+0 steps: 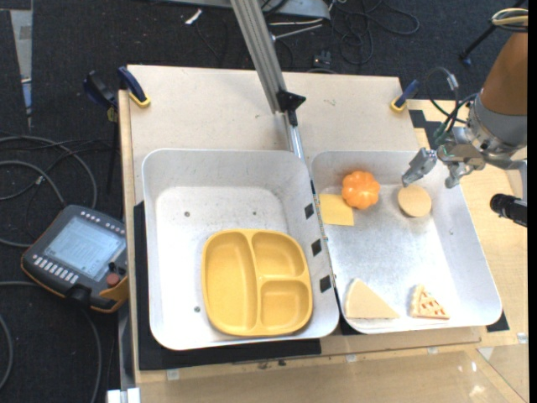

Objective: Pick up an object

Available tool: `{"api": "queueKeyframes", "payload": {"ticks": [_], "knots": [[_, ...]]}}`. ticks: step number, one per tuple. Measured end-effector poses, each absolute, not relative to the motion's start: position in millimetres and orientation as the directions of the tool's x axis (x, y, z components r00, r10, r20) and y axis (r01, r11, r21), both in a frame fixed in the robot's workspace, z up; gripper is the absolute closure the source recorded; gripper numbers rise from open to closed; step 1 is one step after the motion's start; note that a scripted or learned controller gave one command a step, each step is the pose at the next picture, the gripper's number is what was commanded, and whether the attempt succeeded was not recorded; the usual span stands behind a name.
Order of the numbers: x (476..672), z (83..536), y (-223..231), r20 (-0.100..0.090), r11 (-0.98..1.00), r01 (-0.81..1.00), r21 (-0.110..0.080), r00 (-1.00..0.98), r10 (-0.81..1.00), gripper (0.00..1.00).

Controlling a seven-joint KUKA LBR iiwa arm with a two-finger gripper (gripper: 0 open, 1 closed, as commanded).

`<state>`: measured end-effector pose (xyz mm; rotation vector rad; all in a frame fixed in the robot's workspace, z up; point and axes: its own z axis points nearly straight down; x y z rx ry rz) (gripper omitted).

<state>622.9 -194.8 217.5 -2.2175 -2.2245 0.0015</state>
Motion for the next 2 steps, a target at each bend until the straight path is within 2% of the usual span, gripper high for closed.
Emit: {"api": "queueKeyframes", "payload": {"ticks": [1, 2], "knots": [[622.9, 217, -195, -0.001, 0.003, 1.000, -0.002, -0.003, 1.000, 0.00], [619.0, 172, -188, 0.001, 0.003, 1.000, -0.004, -0.003, 1.000, 0.00]]}}
